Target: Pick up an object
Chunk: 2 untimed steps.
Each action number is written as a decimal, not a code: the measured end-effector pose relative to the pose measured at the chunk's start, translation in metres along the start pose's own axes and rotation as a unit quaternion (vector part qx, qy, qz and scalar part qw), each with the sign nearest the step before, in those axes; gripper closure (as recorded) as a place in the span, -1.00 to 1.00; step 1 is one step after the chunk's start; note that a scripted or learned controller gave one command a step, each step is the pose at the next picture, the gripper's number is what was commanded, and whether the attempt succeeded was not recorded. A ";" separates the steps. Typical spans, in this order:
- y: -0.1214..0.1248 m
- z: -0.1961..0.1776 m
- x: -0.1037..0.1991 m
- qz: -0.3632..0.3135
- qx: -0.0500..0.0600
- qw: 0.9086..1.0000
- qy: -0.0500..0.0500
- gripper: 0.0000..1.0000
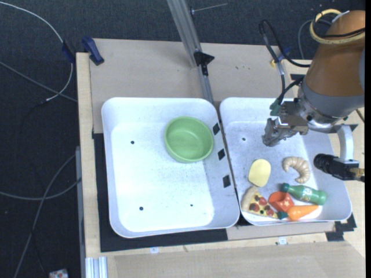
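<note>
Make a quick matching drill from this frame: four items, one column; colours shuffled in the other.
Items:
1. bowl
2. croissant
3. bottle
4. carrot

Colours:
A. orange
B. tan
C. light green
D. dark green with a red cap

Pairs: 1-C, 2-B, 3-D, 4-A. The bowl sits in the left bin; the other three lie in the right bin.

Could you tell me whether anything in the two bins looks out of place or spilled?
Nothing stands out. The green bowl sits upright in the left bin; the toy foods cluster untidily in the right bin.
</note>
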<state>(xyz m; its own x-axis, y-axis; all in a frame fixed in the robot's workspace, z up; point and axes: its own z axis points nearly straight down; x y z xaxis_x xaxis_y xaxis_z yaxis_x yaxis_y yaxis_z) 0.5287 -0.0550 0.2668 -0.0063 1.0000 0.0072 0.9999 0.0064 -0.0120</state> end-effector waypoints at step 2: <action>-0.010 0.027 0.113 0.000 0.002 1.000 -0.001 1.00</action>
